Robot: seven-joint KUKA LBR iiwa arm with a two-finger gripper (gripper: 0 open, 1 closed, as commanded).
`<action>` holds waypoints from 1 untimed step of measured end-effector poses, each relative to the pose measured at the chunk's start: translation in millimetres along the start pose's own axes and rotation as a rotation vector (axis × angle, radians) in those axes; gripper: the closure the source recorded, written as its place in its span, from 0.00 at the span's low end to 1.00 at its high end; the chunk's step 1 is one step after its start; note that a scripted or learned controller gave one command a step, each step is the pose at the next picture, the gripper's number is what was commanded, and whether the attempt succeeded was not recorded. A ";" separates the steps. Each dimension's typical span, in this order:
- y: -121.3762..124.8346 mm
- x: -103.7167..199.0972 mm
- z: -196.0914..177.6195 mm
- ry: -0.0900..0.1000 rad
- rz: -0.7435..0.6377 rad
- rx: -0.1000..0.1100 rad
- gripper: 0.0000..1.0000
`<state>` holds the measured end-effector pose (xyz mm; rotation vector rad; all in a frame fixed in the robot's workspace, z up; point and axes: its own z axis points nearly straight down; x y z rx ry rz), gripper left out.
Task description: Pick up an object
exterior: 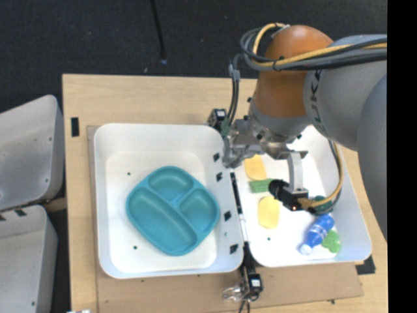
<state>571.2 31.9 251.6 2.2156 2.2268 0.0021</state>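
Gripper (pixel 238 154) low at the left rim of the right bin (pixel 306 261), toward its far end, under the grey arm (pixel 352 90) and orange band (pixel 290 57) reaching in from the right. Released or clenched: cannot tell, hidden beneath the wrist.

Just right of the gripper, a yellow piece (pixel 255 169) flat on the bin floor, its far edge tucked under the wrist. Directly nearer than that, touching or almost touching, a small green piece (pixel 259 186). Nearer again, a second yellow piece (pixel 268 212), oval, lying apart from the green one. Off to the right at the near end, a blue bottle (pixel 316 233) on its side, with a green lump (pixel 332 242) against its right flank. All five loose on the white floor of the right bin.

Across the shared rim, in the left bin (pixel 107 175), a teal divided plate (pixel 172 208) with three compartments, flat about the middle, skewed to the walls, well apart from the gripper.

Both bins side by side on a pale wooden bench (pixel 78 103).
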 end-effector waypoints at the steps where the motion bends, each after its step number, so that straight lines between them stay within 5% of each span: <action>1: -4.6 47.1 11.3 -0.002 0.004 0.001 1.00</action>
